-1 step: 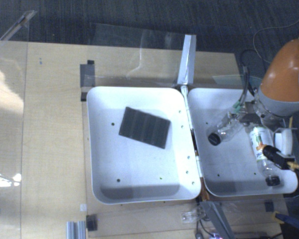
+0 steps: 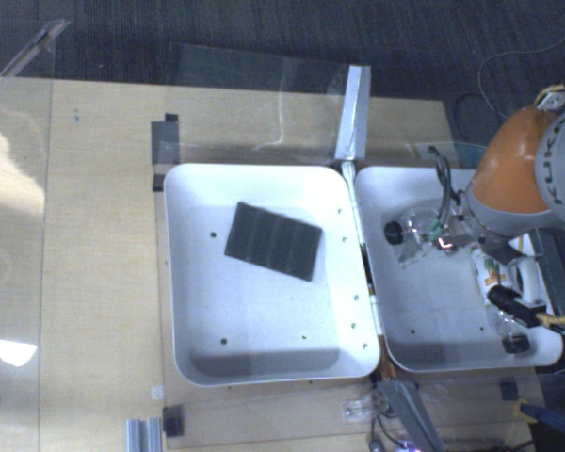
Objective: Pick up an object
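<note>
Dark ribbed rectangular pad (image 2: pixel 273 240), frame centre, left bin (image 2: pixel 264 365): seemingly light, flat, stiff; grip an edge | gripper (image 2: pixel 424 234): state indiscernible.

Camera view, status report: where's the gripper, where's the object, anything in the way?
Gripper low over right bin, fingers unclear. Dark flat pad lies in left bin, untouched. Bin walls between them.

two white bins (image 2: pixel 264 370), one dark ribbed rectangular pad (image 2: pixel 273 241), one robot arm (image 2: pixel 523 172)

Matt ribbed dark pad (image 2: pixel 273 240); glossy white bins (image 2: pixel 264 365).
</note>
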{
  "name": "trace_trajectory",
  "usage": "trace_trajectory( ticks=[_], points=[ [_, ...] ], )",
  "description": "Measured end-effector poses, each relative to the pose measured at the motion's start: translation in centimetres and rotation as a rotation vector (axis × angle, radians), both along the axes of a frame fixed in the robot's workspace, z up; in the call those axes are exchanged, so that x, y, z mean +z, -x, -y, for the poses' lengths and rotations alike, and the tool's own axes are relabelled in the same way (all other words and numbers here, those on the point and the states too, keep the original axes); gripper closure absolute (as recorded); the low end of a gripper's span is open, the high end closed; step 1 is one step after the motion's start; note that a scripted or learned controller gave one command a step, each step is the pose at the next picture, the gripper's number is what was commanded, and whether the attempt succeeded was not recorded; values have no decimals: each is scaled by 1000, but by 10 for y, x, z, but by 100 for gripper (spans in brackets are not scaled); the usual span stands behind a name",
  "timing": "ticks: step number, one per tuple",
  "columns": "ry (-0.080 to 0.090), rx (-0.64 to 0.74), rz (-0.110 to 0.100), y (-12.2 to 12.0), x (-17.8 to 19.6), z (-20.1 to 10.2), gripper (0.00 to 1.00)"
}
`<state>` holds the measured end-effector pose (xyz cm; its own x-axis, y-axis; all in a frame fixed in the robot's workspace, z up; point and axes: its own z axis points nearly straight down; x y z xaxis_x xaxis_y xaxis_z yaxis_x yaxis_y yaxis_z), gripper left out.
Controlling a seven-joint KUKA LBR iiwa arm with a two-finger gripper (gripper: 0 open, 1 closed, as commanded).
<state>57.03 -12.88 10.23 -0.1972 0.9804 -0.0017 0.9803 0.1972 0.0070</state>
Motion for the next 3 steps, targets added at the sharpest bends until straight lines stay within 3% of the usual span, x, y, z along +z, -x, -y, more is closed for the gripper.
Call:
trace_trajectory(
  ticks=[1, 2, 3],
  points=[
    [-5, -43, -36, -54, -15, -4, 0],
    [0, -11, -112, -73, -15, -5, 0],
    [0, -124, 4, -10, -13, 7, 0]
  ],
)
